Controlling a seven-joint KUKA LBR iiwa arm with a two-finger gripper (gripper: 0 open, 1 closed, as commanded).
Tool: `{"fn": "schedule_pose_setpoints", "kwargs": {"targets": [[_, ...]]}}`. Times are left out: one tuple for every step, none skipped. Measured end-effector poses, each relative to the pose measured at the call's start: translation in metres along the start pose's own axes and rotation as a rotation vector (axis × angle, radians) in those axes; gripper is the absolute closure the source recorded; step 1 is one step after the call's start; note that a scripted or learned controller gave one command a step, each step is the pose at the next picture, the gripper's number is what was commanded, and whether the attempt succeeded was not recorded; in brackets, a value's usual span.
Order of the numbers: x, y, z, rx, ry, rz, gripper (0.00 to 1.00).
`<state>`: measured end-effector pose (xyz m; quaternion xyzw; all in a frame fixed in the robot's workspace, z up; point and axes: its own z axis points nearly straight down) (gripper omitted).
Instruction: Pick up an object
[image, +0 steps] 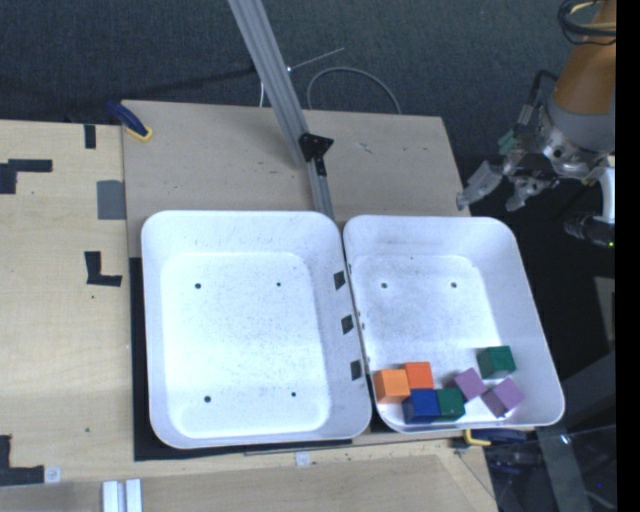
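Observation:
Several small blocks lie in the near corner of the right bin (500, 250): two orange blocks (392, 384) (419, 375), a blue block (422, 404), two green blocks (450, 402) (495, 360) and two purple blocks (468, 382) (503, 396). My gripper (499, 189) hangs beyond the far right corner of that bin, well away from the blocks. Its two grey fingers (478, 186) are spread apart with nothing between them.
The left bin (160, 240) sits beside the right one, joined by black clips. A slanted metal pole (278, 85) crosses the bench behind the bins. A thin cable loops at the back. The arm's orange band (585, 80) is at the upper right.

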<state>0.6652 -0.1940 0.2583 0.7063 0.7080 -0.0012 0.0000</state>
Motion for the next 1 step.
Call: {"fn": "schedule_pose_setpoints", "kwargs": {"targets": [[-0.0153,-0.005,0.0883,0.008,0.002,0.003,0.0]]}}
